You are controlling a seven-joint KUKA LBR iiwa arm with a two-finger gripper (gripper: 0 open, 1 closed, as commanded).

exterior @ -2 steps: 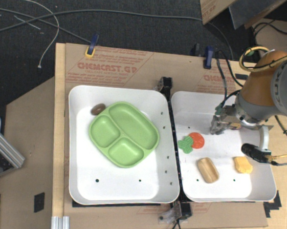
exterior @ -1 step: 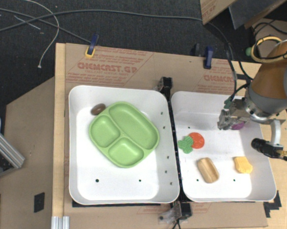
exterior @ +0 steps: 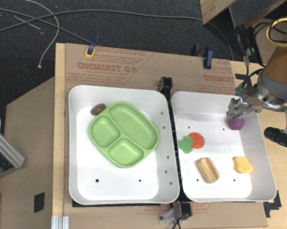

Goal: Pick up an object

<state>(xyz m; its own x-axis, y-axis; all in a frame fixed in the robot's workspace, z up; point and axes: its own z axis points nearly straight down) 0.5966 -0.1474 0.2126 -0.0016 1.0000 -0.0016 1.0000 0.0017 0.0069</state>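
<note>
Right now the gripper (exterior: pixel 238 111) hangs low over the far right part of the right bin (exterior: pixel 255 193), and the purple object (exterior: pixel 237 123) lies just beneath and slightly nearer the camera than its tip, touching or nearly touching it in this slanted view. That is the relation the coming move turns on: the object sits almost straight under the gripper, so a short drop rather than a sideways reach looks called for. The object seems roundish, with no clear long axis.

Whether the gripper is spread or pressed together cannot be told; its tip is a small grey blur, and it covers the object's top edge. Nothing visibly sits between its parts, so I judge the pick not yet made.

Elsewhere in that bin lie a red and green piece (exterior: pixel 191 142), a tan roll (exterior: pixel 208 169) and a yellow piece (exterior: pixel 243 165), all well apart from the gripper. The left bin (exterior: pixel 80 180) holds a green tray (exterior: pixel 124 133) with 3 compartments and a small brown thing (exterior: pixel 99 109) just beside it.
</note>
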